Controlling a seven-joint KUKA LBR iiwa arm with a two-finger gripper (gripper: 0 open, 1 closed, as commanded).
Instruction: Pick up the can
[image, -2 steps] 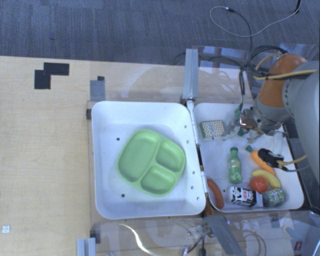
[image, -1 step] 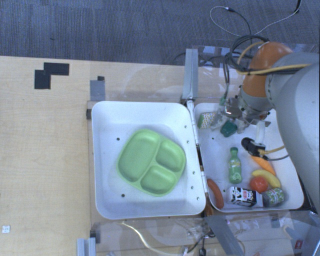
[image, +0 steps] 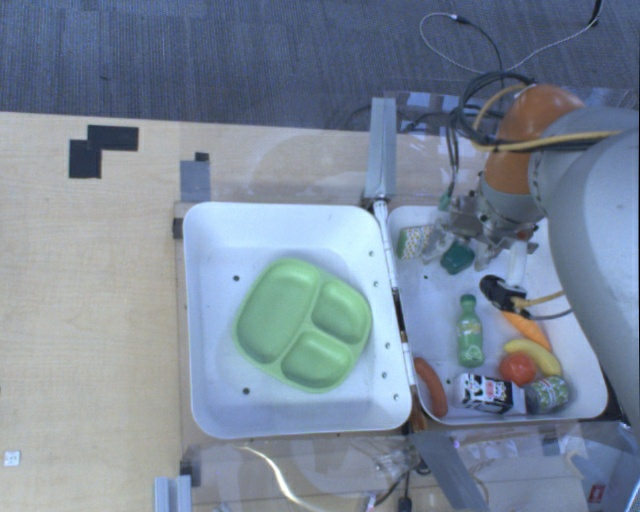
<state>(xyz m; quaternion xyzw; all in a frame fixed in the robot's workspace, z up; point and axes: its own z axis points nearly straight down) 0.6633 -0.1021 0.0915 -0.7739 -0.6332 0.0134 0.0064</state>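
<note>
Green and grey, the can (image: 547, 394) lies at the near right corner of the right bin (image: 432, 300), touching a tomato (image: 518, 368). The gripper (image: 470, 240) hangs over the far end, well apart; whether it is open I cannot tell. It should probably descend squarely over the can, clear of the tomato.

pale wooden bench (image: 90, 330) with black markers (image: 98, 150), dark grey carpet (image: 200, 50) beyond

Right bin (image: 585, 395) was crowded: bottle (image: 469, 330), carton (image: 487, 393), tomato (image: 518, 368) packed round the can (image: 546, 394). Left bin (image: 205, 330) lay open around the green tray (image: 304, 324).
</note>
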